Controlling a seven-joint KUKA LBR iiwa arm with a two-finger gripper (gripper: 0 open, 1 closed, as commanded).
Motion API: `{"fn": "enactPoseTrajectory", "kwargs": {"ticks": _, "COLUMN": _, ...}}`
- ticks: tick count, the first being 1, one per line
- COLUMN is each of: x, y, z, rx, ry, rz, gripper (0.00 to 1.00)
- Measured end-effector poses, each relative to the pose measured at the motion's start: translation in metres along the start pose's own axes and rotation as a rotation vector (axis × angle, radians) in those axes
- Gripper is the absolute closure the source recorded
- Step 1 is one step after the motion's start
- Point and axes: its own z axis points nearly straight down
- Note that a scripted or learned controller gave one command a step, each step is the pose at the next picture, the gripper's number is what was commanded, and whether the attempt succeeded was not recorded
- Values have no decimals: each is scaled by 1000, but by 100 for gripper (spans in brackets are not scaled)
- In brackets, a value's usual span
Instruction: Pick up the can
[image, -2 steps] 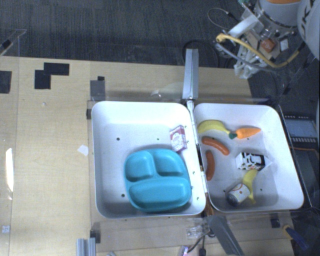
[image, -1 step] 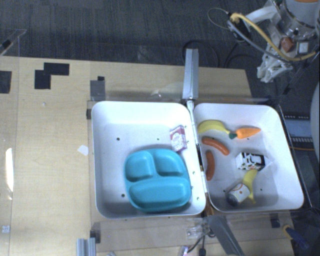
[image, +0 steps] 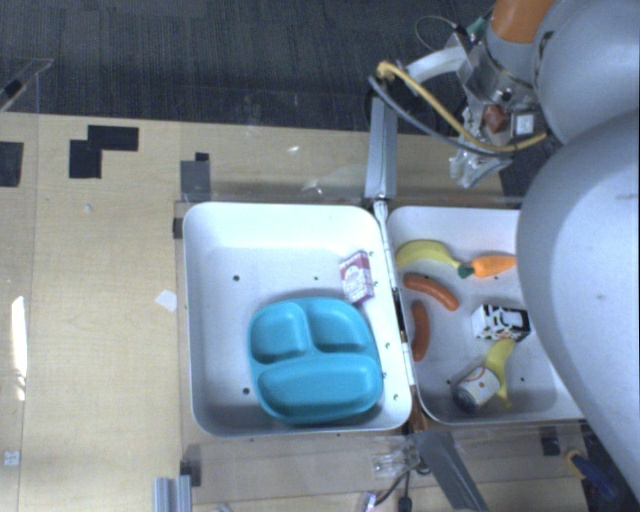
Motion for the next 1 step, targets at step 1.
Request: {"fn": "enactPoseTrajectory", "kwargs": {"ticks": 1, "x": 1, "y": 0, "z": -11, "rx": 0, "ry": 3, "rz": -2, "gripper": 100}}
